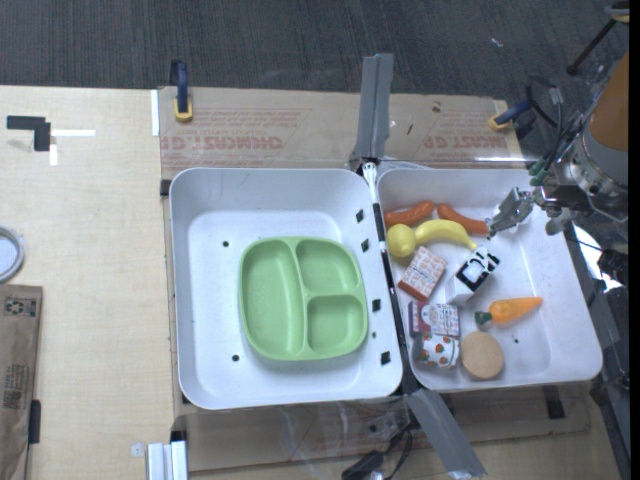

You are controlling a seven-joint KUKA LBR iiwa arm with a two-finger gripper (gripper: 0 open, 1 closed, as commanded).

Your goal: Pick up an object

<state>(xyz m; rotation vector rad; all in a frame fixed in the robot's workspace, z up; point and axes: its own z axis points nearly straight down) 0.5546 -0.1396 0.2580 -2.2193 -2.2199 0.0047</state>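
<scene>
The left bin [190, 268], centre of the frame, carries a green divided plate [303, 297] with bare white floor all round it. The right bin [575, 338], at centre right, holds every candidate for the pick, so the task looks barely begun: nothing is lifted, and all the objects lie on the bin floor.

Largest of them is the yellow banana [432, 235] in the bin's upper left, with two orange sausage-like pieces [440, 213] just behind it. Below the banana sit a small patterned box [423, 272], then a strawberry-printed carton [437, 334] and a tan round piece [482, 356] near the lower edge. A carrot [515, 310] lies right of centre, and a small black-and-white block [477, 270] sits mid-bin.

The gripper [510, 211] hovers at the bin's upper right, near the back wall, just right of the orange pieces — its fingers look spread, with nothing between them, though they are small in the frame.

By my judgement the whole grasp and lift remain. Open floor lies on the right side of this bin — around the carrot and above it — while the left column is crowded against the wall shared with the other bin, leaving little finger room there
</scene>
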